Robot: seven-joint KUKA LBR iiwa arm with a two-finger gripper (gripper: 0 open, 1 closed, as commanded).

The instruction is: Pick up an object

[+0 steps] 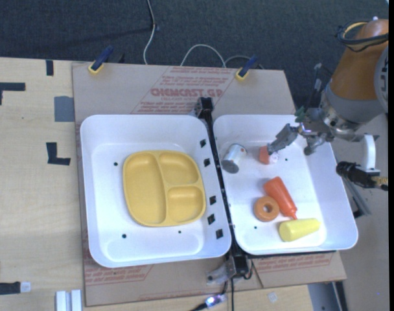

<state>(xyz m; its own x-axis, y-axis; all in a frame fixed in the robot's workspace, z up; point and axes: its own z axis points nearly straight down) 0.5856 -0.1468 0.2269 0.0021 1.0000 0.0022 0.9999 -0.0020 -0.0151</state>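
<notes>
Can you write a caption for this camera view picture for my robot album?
Robot's tool hovers over the right white bin near a small red-and-white piece; yellow divided plate waits left.

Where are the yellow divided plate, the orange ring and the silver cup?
yellow divided plate (163, 188): camera view, on its centre divider.
orange ring (267, 209): camera view, on its rim.
silver cup (232, 158): camera view, on its side wall.

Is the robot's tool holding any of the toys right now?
It cannot be told. The tool hangs over the right bin, its tip right beside a small red-and-white piece, but the view doesn't show that piece gripped.
</notes>
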